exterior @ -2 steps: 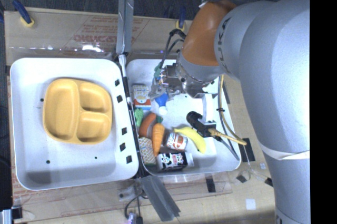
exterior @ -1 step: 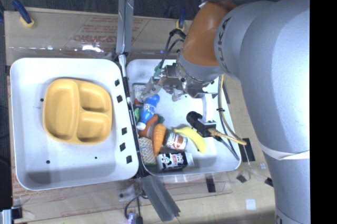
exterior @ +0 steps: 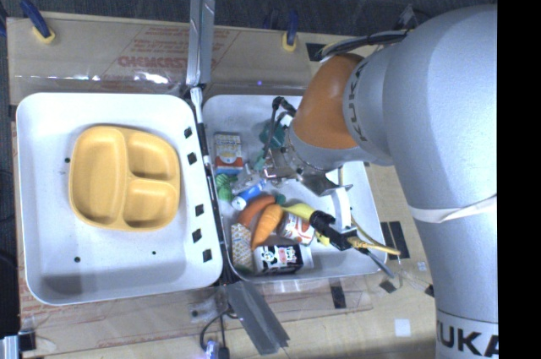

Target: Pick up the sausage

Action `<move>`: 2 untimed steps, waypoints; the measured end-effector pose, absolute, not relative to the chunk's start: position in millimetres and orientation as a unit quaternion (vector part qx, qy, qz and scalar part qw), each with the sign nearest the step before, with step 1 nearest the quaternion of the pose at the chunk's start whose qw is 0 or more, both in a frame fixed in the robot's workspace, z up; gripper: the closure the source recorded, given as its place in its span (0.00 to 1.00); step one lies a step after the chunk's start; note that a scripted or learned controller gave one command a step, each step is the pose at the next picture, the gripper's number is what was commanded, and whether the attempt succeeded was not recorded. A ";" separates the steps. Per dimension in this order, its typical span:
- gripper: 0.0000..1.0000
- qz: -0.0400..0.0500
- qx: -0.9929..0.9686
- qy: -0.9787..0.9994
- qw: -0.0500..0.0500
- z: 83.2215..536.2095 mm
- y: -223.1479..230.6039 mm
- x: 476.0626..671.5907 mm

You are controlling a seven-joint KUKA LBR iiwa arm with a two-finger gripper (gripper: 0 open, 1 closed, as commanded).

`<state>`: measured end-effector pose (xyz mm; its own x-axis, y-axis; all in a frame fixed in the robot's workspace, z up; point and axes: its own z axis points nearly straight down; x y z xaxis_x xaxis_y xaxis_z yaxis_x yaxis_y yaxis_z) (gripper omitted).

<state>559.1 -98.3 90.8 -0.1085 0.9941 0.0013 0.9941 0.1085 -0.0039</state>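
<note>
The sausage (exterior: 249, 210) is a reddish-brown piece lying in the right bin (exterior: 359, 180), near its left wall and partly under an orange carrot (exterior: 267, 223). My gripper (exterior: 269, 169) reaches down into this bin just above and right of the sausage, over the clutter. The wrist and its orange band hide much of the bin's middle.
Around the sausage lie a yellow banana (exterior: 297, 206), a small can (exterior: 296, 228), a black-and-white carton (exterior: 279, 258), a printed box (exterior: 226, 151), and green and blue bits (exterior: 228, 190). The left bin (exterior: 42, 264) holds a yellow divided plate (exterior: 125, 176).
</note>
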 end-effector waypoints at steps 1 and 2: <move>0.00 0.000 -0.620 -0.785 0.001 92.2 -102.2 641.5; 1.00 0.000 -0.617 -0.787 0.001 103.9 -100.5 642.8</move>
